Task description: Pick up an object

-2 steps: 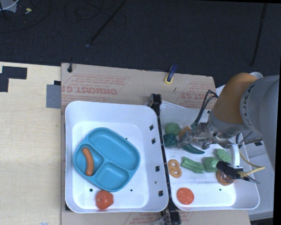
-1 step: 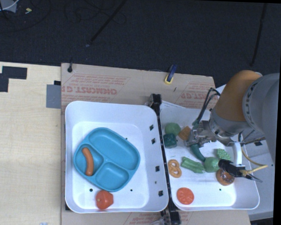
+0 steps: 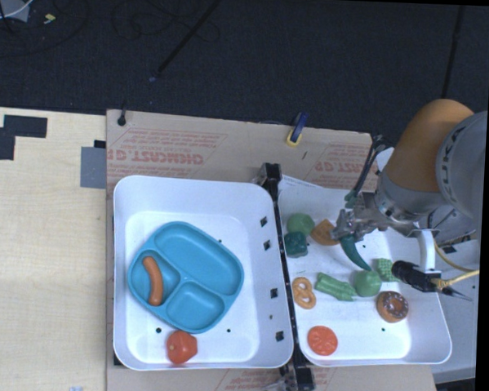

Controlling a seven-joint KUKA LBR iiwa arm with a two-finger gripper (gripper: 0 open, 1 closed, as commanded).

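The camera view looks down on two white bins. The left bin [image 3: 123,323] has a blue plate [image 3: 200,270] with a little hot dog [image 3: 152,279] on it, and a red tomato [image 3: 181,347] near the front. The right bin [image 3: 433,343] is full of small toys.

The gripper [image 3: 350,230] is low in the far part of the right bin. A curved teal toy [image 3: 353,252] hangs just under it. The toy seems to sit between the fingers, but the spot is dark and crowded, so I cannot tell if the jaws are squeezed or loose.

The teal toy is long and bent like a banana. Its long side runs from the gripper down toward the near right.

What could go wrong? The toy looks held by one end only, so it may swing or slip out when the arm lifts. It could also bump the orange piece [image 3: 324,232] just to the left, or the green toys [image 3: 367,280] close by, and knock them about.
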